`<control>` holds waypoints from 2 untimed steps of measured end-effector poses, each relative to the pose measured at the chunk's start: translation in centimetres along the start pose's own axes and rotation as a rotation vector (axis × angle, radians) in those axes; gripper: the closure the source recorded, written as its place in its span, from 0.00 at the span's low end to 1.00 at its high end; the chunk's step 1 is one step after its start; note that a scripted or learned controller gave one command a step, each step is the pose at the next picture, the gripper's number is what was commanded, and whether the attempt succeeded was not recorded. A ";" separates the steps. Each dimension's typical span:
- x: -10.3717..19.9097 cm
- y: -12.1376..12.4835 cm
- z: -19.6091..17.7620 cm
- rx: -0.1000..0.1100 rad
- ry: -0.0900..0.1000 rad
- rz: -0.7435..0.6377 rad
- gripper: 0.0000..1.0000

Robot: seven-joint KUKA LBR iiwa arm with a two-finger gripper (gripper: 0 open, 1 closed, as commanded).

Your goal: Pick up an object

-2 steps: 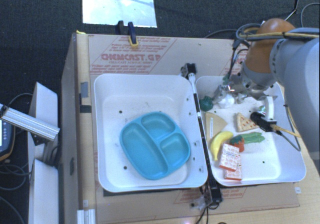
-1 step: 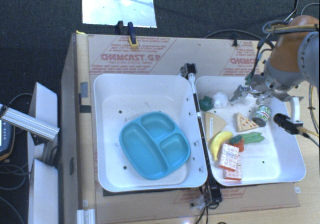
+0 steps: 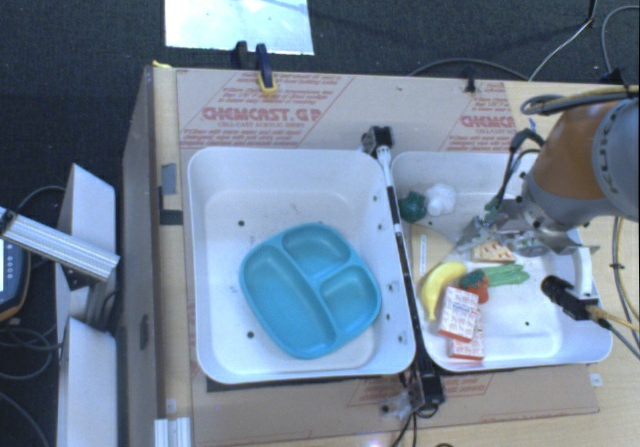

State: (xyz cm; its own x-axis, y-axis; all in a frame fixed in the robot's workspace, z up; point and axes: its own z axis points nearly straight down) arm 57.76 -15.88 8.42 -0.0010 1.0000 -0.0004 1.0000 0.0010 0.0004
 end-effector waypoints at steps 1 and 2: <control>0.0 0.1 -1.1 -0.003 0.000 -0.001 1.00; 8.9 0.1 -10.1 -0.003 0.001 -0.003 1.00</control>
